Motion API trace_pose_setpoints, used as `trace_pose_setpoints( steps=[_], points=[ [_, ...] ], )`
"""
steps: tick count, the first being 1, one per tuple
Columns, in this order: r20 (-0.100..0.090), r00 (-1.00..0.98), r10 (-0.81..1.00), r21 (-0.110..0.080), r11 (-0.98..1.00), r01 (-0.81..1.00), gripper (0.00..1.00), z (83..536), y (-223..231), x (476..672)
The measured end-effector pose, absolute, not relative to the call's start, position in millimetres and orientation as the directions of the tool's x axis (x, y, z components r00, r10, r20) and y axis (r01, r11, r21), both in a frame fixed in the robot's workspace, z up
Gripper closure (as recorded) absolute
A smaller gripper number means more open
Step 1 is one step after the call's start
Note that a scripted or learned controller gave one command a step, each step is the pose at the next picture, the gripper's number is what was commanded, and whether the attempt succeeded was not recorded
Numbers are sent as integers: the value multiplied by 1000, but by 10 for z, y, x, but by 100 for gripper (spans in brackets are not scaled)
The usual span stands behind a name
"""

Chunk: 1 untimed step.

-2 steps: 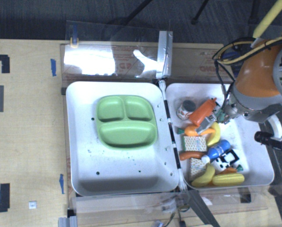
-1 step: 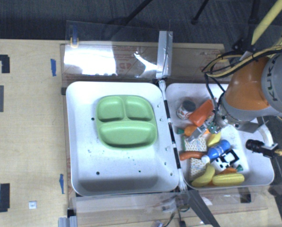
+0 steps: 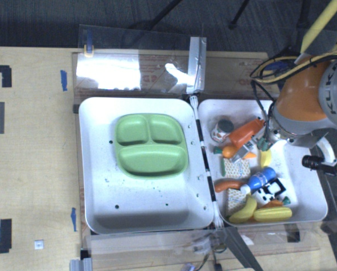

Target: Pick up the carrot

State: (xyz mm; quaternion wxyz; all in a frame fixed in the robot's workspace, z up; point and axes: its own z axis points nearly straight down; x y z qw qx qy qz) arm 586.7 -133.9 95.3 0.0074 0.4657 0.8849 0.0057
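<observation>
**Gripper low over the crowded right bin, carrot close by**

Gripper (image 3: pixel 257 141) sits low among the clutter at the far side of the right bin (image 3: pixel 312 202); whether it is open or closed cannot be told, since the grey wrist and orange band of the arm (image 3: pixel 303 103) cover it.

A long, smooth orange piece, most likely the carrot (image 3: pixel 245 132), lies at a slant just beside the gripper, its lower end touching a small rounder orange item (image 3: pixel 229 150). Whether the carrot is actually gripped cannot be told.

Around it lie other plastic toys: a round grey-capped piece (image 3: pixel 222 130), a blue bottle shape (image 3: pixel 260 179), a yellow banana (image 3: pixel 244 209), and a second orange-red curved piece (image 3: pixel 230 183) nearer the front.

Likely risks: the carrot's slick, tapered surface could slip free, or the look-alike orange pieces could be taken instead, or a neighbour pinched along with it.

To the left, the other white bin (image 3: pixel 95 168) holds a glossy green divided plate (image 3: pixel 152 144).
</observation>
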Motion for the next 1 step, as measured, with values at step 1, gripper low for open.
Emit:
trace_pose_setpoints(
  steps=[1],
  points=[
    [-9,-564,826,21,564,825,100,1058,-1339,5877]
  ],
)
